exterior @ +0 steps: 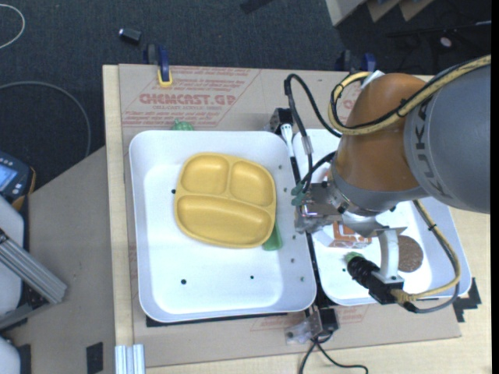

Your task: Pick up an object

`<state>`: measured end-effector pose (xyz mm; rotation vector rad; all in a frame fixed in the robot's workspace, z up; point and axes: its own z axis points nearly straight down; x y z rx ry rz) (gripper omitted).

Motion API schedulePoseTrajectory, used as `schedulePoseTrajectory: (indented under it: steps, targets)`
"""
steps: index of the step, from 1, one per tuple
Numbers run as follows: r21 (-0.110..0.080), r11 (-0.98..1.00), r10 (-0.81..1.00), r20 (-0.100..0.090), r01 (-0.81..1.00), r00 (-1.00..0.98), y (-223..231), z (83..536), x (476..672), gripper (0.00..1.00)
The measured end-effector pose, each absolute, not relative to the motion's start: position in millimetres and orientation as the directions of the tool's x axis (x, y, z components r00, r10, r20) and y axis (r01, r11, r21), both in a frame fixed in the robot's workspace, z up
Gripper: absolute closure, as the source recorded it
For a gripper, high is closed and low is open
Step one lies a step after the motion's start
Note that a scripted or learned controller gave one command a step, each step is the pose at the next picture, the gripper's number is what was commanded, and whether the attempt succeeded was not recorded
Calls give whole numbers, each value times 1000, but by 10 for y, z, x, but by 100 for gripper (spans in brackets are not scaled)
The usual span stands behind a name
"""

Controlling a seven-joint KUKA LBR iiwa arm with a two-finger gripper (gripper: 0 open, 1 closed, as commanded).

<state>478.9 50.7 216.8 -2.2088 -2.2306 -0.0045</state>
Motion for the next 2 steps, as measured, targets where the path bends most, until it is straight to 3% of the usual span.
schedulePoseTrajectory:
  steps: [1,2]
  targets:
    - [20,10,1000,7,1000,-10,1080,3797,4809,100]
    - [7,5,1000,3,1000,-5,1356,4274,4797,100]
